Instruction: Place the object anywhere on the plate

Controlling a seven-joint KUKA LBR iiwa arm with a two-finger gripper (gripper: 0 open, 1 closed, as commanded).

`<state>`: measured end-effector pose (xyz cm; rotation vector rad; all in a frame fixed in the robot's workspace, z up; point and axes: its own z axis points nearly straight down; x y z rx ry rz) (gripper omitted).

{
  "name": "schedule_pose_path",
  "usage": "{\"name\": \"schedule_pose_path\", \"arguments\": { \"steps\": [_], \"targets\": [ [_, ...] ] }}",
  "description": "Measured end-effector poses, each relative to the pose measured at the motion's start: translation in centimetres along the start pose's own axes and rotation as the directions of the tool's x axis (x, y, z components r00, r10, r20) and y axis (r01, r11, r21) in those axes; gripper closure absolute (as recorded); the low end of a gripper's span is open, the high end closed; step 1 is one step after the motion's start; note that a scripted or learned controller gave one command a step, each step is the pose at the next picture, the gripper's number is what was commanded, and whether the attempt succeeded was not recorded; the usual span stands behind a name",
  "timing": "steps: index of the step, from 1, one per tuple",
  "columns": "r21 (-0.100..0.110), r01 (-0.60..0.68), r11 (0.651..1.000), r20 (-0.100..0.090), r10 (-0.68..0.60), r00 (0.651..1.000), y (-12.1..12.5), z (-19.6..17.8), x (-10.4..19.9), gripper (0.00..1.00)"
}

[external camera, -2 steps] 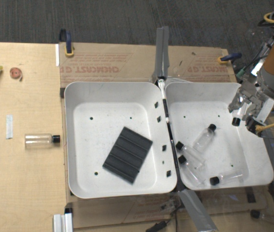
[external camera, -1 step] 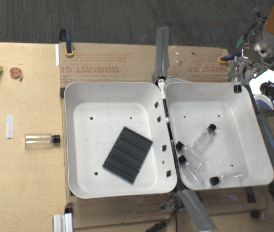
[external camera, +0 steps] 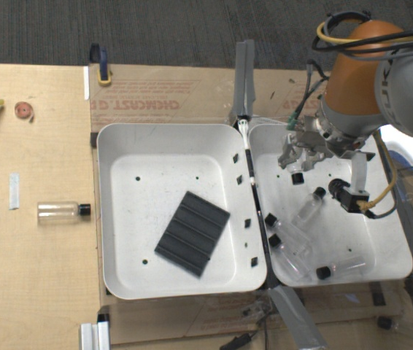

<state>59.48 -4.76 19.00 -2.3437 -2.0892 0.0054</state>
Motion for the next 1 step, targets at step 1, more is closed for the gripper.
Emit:
{"name": "schedule_pose_path", "arguments": {
  "steps": [1],
  "targets": [
    [-0.003, 0.254, 0.967, 0.001, -0.254, 0.967, 5.65, -9.19, 6.81, 1.0]
  ]
}}
